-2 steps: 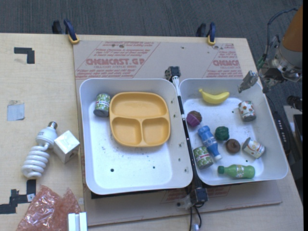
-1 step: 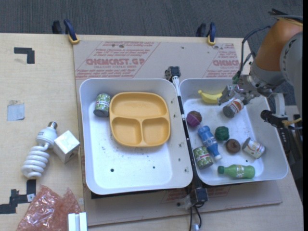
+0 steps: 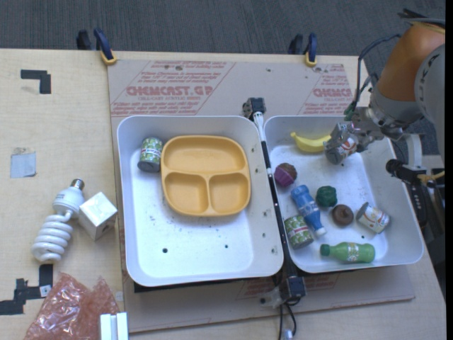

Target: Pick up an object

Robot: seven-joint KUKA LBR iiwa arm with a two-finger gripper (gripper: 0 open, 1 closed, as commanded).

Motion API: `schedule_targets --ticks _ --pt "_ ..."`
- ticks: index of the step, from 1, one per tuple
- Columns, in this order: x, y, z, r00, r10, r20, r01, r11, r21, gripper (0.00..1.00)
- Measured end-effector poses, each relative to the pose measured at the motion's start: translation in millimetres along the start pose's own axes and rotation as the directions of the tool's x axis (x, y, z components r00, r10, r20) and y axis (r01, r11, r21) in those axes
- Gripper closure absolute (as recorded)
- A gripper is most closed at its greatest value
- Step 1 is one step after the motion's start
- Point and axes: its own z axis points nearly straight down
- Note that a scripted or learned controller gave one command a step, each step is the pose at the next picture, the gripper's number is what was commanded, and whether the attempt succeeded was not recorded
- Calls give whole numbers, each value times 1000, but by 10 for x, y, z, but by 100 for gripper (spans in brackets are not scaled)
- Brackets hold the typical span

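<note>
Arm: grey, orange-banded, entered from the right over the right bin [image 3: 403,243].
Claw [image 3: 341,147]: low at the right bin's upper part, just beside the banana [image 3: 309,142]; whether open or closed could not be told, nor whether it held anything.
Right bin contents: banana at top; purple ball [image 3: 285,174]; blue bottle [image 3: 308,208]; dark green piece [image 3: 326,196]; brown doughnut [image 3: 343,214]; silver can [image 3: 372,218] at right; green-labelled can [image 3: 298,231]; green bottle [image 3: 348,252] lying near the front.
Left bin [image 3: 198,261] contents: yellow divided tray [image 3: 207,175]; small can [image 3: 150,154] touching its left edge.
Table [image 3: 56,147], left side: spiral bulb [image 3: 56,225]; white cube [image 3: 98,212] beside it.
</note>
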Motion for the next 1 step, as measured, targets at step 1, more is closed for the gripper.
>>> schedule_targets --ticks 1 --pt "491 -132 -1143 1000 1 -2 -1 1000 3 100"
